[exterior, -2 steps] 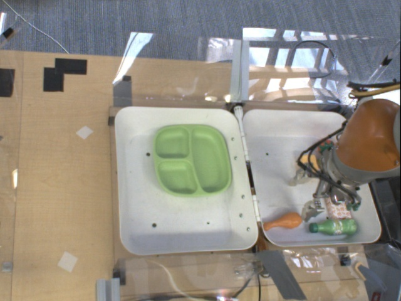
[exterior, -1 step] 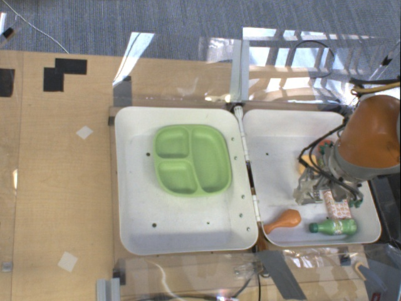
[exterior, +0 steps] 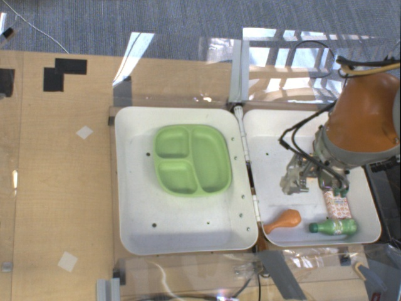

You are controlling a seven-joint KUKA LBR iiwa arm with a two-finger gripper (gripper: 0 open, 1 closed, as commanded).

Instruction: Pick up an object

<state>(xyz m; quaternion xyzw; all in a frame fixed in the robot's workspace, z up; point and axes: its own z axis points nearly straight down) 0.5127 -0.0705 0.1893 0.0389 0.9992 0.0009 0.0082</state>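
In the right bin (exterior: 269, 137), my gripper (exterior: 296, 182) hangs low over the floor near the middle. An orange pear-shaped object (exterior: 282, 220) lies just below it, near the front left corner. A small green bottle (exterior: 333, 228) lies on its side at the front right. A clear bottle with a pink label (exterior: 337, 204) lies just above the green one, to the right of the gripper and partly under the wrist. Nothing shows in the gripper's grasp.
The left bin (exterior: 135, 218) holds a light green divided plate (exterior: 191, 160) at its centre. The arm's orange band (exterior: 366, 115) and black cables (exterior: 294, 137) cover the right bin's far right part. A metal divider (exterior: 245, 162) separates the bins.
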